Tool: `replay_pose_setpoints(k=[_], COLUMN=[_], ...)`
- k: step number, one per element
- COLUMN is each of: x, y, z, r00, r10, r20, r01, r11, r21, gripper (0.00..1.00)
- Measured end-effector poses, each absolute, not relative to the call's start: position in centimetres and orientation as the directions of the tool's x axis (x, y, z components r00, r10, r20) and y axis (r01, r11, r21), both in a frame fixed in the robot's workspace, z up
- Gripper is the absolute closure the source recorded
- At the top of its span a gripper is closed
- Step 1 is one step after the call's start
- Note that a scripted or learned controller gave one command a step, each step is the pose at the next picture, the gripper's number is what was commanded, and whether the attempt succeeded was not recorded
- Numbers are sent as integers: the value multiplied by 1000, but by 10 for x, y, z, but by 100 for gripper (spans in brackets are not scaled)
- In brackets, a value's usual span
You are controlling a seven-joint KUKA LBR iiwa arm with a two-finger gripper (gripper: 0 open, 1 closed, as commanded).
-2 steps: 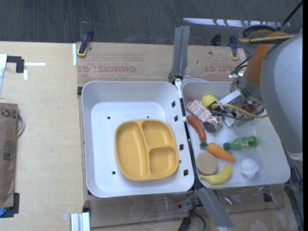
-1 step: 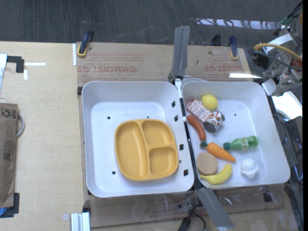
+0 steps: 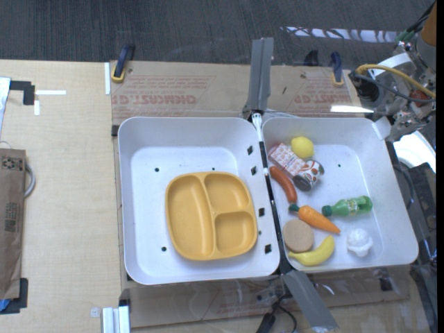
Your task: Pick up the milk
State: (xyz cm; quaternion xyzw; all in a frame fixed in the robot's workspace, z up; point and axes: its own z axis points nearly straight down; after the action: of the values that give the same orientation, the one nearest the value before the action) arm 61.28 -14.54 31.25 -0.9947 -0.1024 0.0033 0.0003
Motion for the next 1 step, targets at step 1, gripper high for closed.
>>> replay_pose_setpoints(k=[1], x=[550], y=[-75], z=[190], r00=[974], r10=[226], r20=[-6], r01=[226], r11=[-974], r21=[-2], gripper=[100])
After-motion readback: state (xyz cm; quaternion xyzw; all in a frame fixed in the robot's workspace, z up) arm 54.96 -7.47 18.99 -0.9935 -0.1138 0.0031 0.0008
